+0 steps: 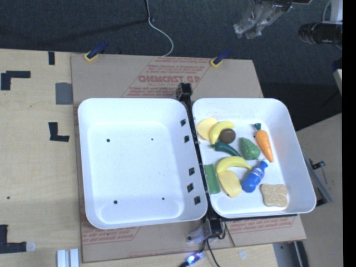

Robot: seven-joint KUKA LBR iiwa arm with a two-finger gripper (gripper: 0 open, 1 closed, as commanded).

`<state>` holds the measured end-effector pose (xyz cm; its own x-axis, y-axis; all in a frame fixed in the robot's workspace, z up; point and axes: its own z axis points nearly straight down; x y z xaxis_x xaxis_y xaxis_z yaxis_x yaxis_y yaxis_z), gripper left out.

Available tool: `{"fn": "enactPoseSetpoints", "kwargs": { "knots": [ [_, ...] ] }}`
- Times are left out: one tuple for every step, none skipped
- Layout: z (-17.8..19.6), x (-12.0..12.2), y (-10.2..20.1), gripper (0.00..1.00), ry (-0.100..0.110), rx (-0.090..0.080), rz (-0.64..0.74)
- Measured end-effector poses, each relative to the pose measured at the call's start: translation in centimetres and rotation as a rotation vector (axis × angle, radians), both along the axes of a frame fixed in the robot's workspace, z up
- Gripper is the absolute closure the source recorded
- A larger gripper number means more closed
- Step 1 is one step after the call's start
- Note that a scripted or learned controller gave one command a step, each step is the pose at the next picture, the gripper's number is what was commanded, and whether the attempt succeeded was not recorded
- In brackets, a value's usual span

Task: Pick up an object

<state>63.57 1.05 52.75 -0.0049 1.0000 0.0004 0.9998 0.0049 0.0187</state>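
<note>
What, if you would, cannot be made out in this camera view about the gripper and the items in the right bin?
- Gripper: motion-blurred against the dark floor; finger state unclear.
- Arm: cut off by the top edge.
- Green flat piece: partly under the yellow item; identity unclear.
- Brown-topped object: too small to identify.

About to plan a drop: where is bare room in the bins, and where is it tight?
The left white bin offers open floor wall to wall. In the right white bin, bare strips run along the back wall and right wall beside the orange toy carrot. The middle, around the yellow banana, is crowded.
</note>
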Motion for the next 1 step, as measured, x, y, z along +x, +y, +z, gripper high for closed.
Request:
{"fn": "enactPoseSetpoints", "kwargs": {
  "knots": [
    [-19.95, -3.71, 3.97, 1.00, 0.040, -0.001, -0.001]
  ]
}}
